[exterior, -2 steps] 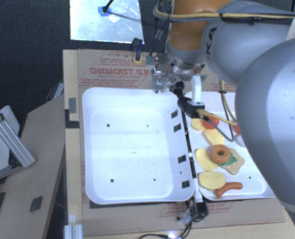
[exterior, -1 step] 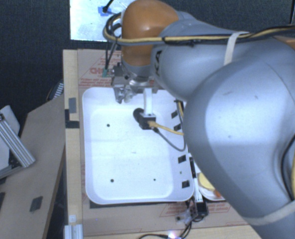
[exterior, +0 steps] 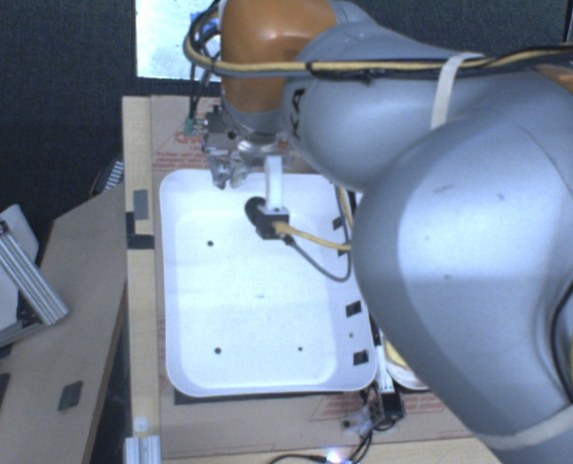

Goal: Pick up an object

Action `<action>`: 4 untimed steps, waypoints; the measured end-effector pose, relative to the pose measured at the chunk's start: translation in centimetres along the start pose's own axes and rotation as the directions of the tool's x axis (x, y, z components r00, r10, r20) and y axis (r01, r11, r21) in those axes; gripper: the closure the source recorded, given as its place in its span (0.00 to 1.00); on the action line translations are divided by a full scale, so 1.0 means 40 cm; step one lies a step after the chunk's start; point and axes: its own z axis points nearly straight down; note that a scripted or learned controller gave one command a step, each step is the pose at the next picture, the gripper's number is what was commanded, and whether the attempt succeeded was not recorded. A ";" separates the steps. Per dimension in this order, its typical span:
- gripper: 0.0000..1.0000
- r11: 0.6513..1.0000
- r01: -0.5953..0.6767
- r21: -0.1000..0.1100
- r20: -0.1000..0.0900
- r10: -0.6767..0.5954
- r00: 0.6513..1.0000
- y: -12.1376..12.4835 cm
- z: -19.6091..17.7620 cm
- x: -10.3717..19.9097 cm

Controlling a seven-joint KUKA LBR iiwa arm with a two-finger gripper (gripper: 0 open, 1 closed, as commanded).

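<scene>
My gripper [exterior: 228,170] hangs below the orange wrist band [exterior: 272,27], over the far edge of the left white bin [exterior: 199,356]. It sits low, near the bin's back rim. Nothing shows beneath it except the white bin floor. A white tube with a black connector [exterior: 267,216] and a yellow cable [exterior: 315,242] hangs just right of the gripper, over the bin. The bulky grey arm [exterior: 460,220] hides most of the right bin and whatever lies in it.
The left bin's floor bears a few small dark dots [exterior: 210,244]. A cardboard sheet [exterior: 141,288] lies under the bins. An aluminium rail [exterior: 15,269] leans at the far left. A sliver of the right bin's rim [exterior: 402,377] shows under the arm.
</scene>
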 end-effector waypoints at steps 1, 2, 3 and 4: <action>1.00 1.000 -0.002 0.001 0.002 0.002 1.000 0.000 0.001 0.005; 1.00 1.000 -0.001 0.002 0.002 0.001 1.000 0.000 0.002 0.005; 1.00 1.000 -0.001 0.002 0.003 0.001 1.000 0.000 0.001 0.006; 1.00 1.000 -0.001 0.002 0.003 0.001 1.000 0.000 0.004 0.006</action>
